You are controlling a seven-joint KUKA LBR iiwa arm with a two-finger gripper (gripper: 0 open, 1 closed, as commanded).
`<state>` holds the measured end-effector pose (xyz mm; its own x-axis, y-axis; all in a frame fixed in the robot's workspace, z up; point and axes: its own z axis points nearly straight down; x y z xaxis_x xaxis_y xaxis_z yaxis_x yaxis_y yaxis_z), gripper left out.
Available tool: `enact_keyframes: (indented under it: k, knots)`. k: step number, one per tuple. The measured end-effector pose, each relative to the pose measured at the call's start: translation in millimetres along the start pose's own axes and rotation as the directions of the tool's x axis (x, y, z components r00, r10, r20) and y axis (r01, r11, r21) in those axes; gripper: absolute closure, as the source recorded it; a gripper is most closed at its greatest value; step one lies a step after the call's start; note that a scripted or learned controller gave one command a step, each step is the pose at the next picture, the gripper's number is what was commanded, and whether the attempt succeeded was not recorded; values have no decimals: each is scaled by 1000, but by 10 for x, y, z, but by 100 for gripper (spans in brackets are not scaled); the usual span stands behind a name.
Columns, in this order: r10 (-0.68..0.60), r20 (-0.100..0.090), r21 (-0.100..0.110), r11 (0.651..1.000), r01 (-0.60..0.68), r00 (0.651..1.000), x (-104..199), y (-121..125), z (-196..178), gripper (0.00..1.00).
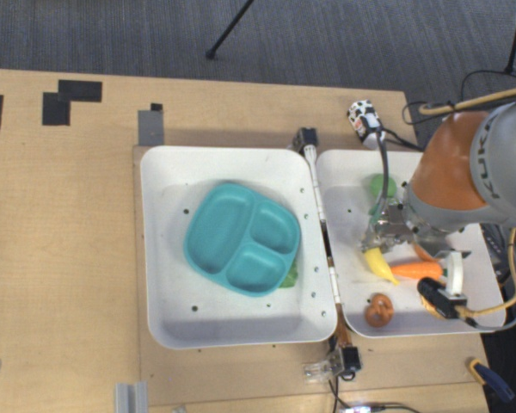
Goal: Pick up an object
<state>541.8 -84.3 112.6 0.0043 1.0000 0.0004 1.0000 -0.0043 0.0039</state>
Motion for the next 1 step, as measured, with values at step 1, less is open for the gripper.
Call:
enact_keyframes:
  k: [1]
  knots:
    - [-259, 0, 0, 966, 259, 966, 631, 209, -959, 100]
